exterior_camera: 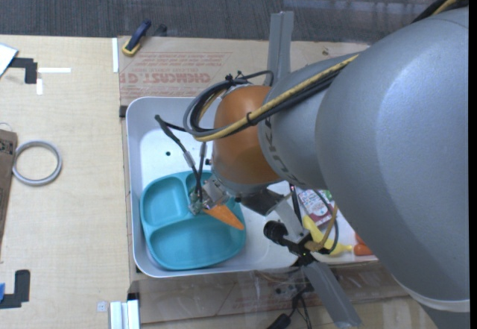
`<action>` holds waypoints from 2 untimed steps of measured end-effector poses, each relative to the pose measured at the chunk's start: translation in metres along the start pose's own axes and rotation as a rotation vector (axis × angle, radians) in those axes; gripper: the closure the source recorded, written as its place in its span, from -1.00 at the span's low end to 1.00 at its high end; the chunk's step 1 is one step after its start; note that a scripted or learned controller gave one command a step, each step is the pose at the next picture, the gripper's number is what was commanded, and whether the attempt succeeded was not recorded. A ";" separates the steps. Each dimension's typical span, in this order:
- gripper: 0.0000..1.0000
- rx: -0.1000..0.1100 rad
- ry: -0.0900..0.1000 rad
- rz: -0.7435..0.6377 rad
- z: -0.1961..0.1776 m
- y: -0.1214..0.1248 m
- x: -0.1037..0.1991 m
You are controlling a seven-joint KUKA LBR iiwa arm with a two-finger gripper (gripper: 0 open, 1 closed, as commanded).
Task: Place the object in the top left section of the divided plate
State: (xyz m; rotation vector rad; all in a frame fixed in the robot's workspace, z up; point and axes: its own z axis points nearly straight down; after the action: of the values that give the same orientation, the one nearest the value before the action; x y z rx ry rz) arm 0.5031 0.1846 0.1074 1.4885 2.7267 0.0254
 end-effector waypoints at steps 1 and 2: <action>1.00 -0.026 -0.021 -0.428 -0.001 -0.001 -0.001; 1.00 -0.006 -0.035 -0.584 -0.002 0.010 0.006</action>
State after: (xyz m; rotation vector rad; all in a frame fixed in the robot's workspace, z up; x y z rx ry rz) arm 0.5082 0.1956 0.1098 0.6338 3.0036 -0.0086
